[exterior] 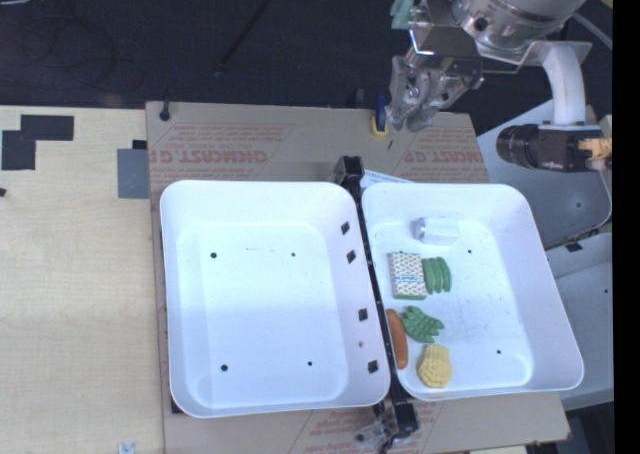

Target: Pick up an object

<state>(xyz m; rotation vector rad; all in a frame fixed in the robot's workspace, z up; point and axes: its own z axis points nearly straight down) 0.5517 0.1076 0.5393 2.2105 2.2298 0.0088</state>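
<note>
While the small things are lying in the right bin [520, 242], I am counting a white block [437, 230], a checkered pad [406, 274], green pods [436, 274], a leafy green piece [420, 323], an orange carrot [398, 338] and yellow corn [434, 366]. The left bin [190, 242] is sitting beside it. The hand [413, 114] is hanging above the surface [70, 282] behind the bins; I cannot tell its state.

Glossy white plastic bins [520, 212]; matt brown cardboard [250, 147] beneath.
</note>
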